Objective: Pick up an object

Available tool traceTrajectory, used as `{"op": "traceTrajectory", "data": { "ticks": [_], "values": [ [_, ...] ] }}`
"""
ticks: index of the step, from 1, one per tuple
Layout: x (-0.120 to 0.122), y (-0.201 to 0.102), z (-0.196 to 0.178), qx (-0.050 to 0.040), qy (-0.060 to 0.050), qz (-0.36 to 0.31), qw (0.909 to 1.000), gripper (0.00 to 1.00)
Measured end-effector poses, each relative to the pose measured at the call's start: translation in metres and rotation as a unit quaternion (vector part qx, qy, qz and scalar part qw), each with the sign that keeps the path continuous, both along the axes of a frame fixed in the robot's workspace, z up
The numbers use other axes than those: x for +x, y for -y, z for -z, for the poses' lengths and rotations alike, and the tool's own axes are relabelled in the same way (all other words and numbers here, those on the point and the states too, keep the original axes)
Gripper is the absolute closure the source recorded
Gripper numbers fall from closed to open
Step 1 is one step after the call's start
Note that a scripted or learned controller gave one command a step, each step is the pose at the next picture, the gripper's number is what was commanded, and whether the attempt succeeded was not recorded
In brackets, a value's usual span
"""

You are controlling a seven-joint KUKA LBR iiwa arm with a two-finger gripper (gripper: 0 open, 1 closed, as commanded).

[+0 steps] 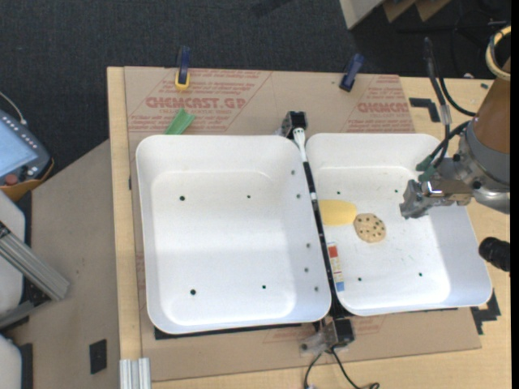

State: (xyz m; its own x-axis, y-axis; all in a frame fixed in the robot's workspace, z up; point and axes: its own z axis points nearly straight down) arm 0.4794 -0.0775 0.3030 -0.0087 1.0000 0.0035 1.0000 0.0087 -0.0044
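In the right bin (pixel 454 286), end effector (pixel 411 203) hovers — seemingly clear — beside cookie (pixel 370 228).

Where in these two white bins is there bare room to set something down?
The whole floor of the left white bin is bare. In the right white bin, the front right corner is free. It is crowded near the divider: a yellow flat piece, a round speckled cookie, with the claw beside them.
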Motion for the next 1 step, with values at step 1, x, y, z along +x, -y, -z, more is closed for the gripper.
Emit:
{"op": "traceTrajectory", "data": {
  "ticks": [1],
  "values": [
    [-0.0007,-0.0561,0.0474,-0.0002,-0.001,0.001,1.0,1.0]
  ]
}}
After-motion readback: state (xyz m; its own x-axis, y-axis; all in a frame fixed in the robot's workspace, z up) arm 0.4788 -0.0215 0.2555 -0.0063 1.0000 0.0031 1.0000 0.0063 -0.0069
